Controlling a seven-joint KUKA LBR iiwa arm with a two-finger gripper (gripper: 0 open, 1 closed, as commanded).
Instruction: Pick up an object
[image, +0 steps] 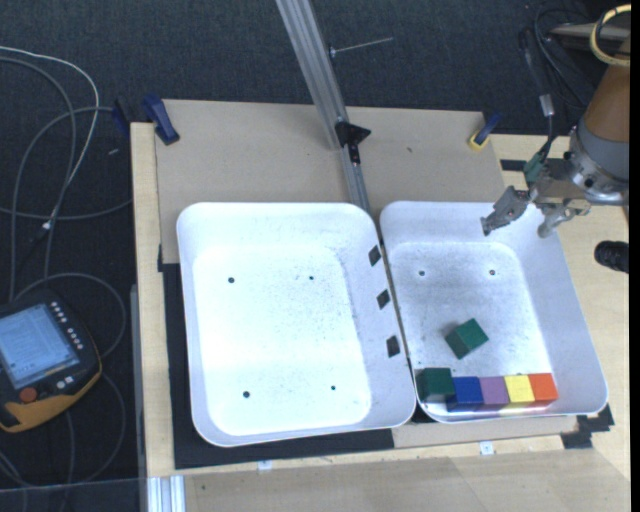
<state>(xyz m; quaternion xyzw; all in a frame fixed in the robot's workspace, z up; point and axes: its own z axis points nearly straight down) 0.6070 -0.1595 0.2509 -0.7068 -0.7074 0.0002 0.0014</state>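
Tan bench (260, 150) with two white bins. The right bin (560, 290) has a row of blocks along its near wall and a loose green cube (466, 337) mid-floor. The gripper (527, 212) hangs spread and empty over the far rim, so the cube sits toward the camera and slightly left of it.

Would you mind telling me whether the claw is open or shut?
Open: the claw hangs with its two fingers spread apart, nothing between them.

I see both white bins (200, 240) peppered with dark specks. Along the right bin's near edge runs a row of blocks (487, 389): dark green, blue, purple, yellow, orange. A teal-green cube (466, 338) sits above them.
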